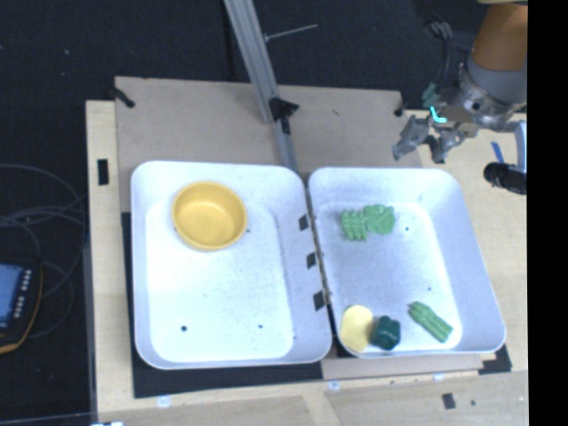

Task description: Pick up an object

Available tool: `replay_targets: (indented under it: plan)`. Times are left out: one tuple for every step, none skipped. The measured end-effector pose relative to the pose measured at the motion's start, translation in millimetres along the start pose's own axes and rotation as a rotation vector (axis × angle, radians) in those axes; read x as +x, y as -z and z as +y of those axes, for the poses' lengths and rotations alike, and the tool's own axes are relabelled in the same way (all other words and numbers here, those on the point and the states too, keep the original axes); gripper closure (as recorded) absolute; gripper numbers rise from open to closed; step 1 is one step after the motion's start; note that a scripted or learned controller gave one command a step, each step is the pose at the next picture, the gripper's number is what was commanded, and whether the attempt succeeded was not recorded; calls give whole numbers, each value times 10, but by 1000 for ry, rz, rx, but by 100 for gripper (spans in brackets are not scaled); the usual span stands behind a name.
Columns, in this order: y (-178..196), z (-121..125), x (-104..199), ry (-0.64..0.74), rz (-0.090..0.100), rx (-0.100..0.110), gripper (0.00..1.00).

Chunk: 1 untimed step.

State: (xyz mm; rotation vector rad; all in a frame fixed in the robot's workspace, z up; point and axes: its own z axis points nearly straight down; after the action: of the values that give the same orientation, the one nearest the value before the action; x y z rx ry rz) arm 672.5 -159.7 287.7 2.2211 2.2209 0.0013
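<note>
My gripper (426, 146) hangs above the far right corner of the right bin (461, 238), its two fingers spread open with nothing between them. In that bin lie a light green leafy toy (366, 222) near the far left, a small green ridged piece (430, 320) at the near right, and a pale yellow object (357, 327) touching a dark green block (386, 333) at the near edge. A yellow bowl (209, 215) sits in the far left part of the left bin (222, 327).
A grey metal post (253, 47) slants up from the far side between the two bins. The bins meet along a middle divider with black clips (312, 260). Cables and a handheld pendant (16, 304) lie off the bench at the left.
</note>
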Motion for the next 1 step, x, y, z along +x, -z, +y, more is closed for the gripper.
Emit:
replay_targets:
  plan:
    - [-1, 0, 0, 0, 0, 0, 0]
